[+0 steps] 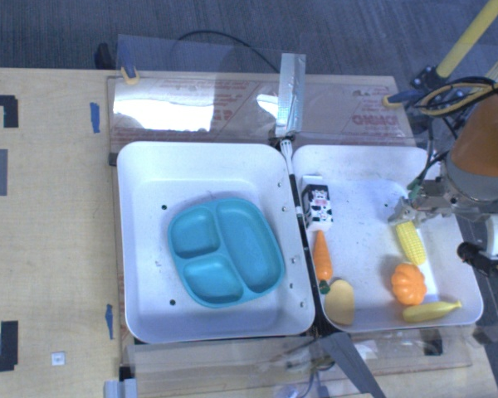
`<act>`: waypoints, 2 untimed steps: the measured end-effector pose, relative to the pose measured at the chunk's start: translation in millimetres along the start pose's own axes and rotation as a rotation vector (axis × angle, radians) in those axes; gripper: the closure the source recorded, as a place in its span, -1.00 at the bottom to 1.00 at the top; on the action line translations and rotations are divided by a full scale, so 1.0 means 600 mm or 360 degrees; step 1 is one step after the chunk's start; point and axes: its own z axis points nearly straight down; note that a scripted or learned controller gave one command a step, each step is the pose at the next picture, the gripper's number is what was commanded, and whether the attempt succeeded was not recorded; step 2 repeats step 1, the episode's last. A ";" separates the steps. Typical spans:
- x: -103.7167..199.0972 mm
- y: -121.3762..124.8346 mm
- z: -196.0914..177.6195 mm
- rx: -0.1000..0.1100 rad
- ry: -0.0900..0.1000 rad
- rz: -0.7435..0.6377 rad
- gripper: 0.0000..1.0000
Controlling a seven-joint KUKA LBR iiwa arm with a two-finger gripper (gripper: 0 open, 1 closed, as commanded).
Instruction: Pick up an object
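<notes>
Reaching in from the right, the grey arm with its orange band brings the two-finger gripper low over the upper right part of the right-hand white bin, and we cannot tell how its tips stand, because they merge with the metal hardware around them; nothing shows as held. Just below and touching or nearly touching the gripper lies the yellow toy corn cob, which we judge the likeliest target: it sits directly beneath the tool, its long axis running roughly from the gripper down toward the near rim, tilted slightly rightward. A grasp would want to close across that axis, at the cob's narrow width. Further down, close to the cob's lower end, we see a small orange toy pumpkin, and beside it a yellow toy banana against the near wall. Well apart to the left, along the divide, lie an orange toy carrot, a pale yellow pear-like fruit and a small black-and-white carton. In the left-hand white bin rests a blue three-compartment plastic plate.
</notes>
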 end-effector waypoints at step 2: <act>0.101 -0.006 -0.181 -0.0003 0.0003 0.0175 1.00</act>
